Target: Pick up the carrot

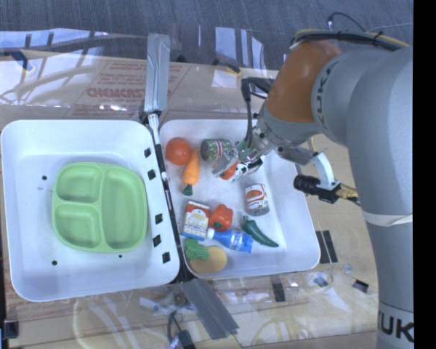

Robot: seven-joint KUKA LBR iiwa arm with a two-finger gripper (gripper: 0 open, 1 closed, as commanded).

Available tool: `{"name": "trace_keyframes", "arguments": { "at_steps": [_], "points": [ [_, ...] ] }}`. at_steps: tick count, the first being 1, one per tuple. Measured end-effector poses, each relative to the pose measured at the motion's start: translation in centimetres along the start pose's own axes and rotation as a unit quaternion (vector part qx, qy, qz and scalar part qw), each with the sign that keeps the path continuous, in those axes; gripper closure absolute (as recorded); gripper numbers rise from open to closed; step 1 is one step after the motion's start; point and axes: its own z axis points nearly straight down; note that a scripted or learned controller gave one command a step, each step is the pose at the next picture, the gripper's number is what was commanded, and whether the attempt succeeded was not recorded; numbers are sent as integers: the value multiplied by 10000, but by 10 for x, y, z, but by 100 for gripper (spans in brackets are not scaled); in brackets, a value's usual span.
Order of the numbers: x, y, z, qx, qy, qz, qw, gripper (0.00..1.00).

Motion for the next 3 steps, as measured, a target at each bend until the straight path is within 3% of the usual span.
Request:
{"name": "trace_keyframes", "arguments": {
  "at_steps": [1,2,3],
  "points": [
    [0,0,0,3,4,-1,10000,0],
    [6,-10,40,-159,-127,665,9976,0],
    [18,2,24,-36,-22,1271,9919,0]
  ]
}}
